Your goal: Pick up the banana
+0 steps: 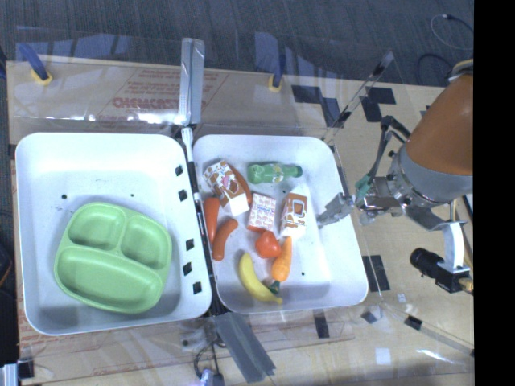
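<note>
The banana point(256, 278) is yellow with a dark tip and lies slantwise on the floor of the right bin point(342, 276), close to its front wall. My gripper point(332, 210) hangs over the right bin's right rim, at the end of the grey arm with the orange band point(447, 131). It is to the right of the banana and farther back, well apart from it. Nothing shows in its grasp.
The right bin also holds a green bottle point(273, 171), several small cartons point(262, 212), a sausage point(223, 238), a tomato point(269, 245) and a carrot point(283, 265) that touches the banana's tip. A green divided plate point(113, 256) lies in the left bin point(48, 151).
</note>
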{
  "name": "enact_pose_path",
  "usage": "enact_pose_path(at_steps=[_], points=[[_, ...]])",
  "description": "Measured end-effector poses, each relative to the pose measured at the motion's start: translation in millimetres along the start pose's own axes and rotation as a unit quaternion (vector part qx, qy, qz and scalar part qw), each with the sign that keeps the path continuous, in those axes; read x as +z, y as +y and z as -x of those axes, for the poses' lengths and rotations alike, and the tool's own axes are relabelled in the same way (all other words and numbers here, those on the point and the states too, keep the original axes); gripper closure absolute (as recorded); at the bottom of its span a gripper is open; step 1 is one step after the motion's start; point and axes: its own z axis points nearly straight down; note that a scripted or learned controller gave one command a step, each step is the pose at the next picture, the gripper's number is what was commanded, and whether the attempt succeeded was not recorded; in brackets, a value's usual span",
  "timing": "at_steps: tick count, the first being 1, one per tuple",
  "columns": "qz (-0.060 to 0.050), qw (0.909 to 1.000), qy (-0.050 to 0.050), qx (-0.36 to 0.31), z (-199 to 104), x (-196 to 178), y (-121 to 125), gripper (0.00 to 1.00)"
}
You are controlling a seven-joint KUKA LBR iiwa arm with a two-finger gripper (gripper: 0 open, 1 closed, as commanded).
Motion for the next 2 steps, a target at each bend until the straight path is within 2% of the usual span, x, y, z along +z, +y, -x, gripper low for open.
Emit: enact_pose_path(at_steps=[1, 2], points=[[-0.001, 0.9978, 0.0, -0.066, -92, 119, -1, 0.0], [0.0, 0.9872, 0.001, -0.159, -94, 182, 3, 0.0]])
